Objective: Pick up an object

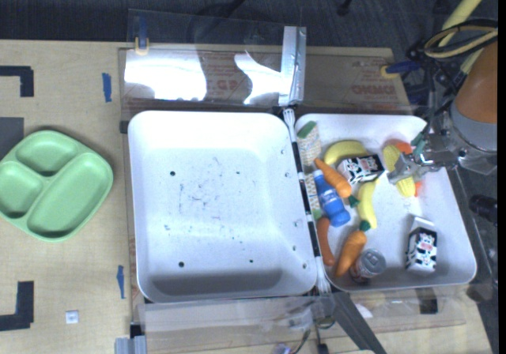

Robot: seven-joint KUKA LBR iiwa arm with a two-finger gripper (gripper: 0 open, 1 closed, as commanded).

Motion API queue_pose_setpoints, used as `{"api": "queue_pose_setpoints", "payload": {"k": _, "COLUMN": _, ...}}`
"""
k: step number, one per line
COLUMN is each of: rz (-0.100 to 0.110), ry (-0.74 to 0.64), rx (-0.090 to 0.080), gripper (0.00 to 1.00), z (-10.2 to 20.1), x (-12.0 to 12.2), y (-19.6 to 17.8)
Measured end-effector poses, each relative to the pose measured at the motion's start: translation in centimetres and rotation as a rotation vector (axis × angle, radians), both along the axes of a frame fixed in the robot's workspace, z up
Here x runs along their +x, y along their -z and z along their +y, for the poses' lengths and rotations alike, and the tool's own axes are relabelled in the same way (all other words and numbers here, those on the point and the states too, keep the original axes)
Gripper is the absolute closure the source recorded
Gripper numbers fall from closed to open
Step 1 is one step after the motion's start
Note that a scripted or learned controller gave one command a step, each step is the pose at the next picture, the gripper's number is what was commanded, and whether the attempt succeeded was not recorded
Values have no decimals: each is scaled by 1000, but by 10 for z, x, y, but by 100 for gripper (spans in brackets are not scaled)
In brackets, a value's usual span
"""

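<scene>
My gripper (411,163) hangs over the upper right part of the right bin (458,210), coming in from the right edge. Directly beneath and touching it in the view is a small yellow corn-like piece (407,185). A yellow and orange toy (393,155) lies just to its left. Further left in the same bin are a banana (341,151), a black-and-white carton (364,168), a carrot (334,176) and a blue bottle (333,202). I cannot tell whether the yellow piece is gripped or only lies below the gripper.
The right bin also holds a second cow-print carton (423,246), a can (370,263), another carrot (350,251) and a small yellow banana (366,204). The left bin (158,139) adjoins it. A green divided plate (54,184) sits at the far left.
</scene>
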State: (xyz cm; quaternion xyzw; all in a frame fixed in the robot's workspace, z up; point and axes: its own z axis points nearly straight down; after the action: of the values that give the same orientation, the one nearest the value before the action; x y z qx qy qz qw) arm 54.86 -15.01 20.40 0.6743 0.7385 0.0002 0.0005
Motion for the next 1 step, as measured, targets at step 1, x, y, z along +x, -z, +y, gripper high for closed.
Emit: {"api": "queue_pose_setpoints", "payload": {"k": 1, "rz": 2, "ry": -35, "rx": 1, "gripper": 100, "z": -25, "x": 3, "y": 70}}
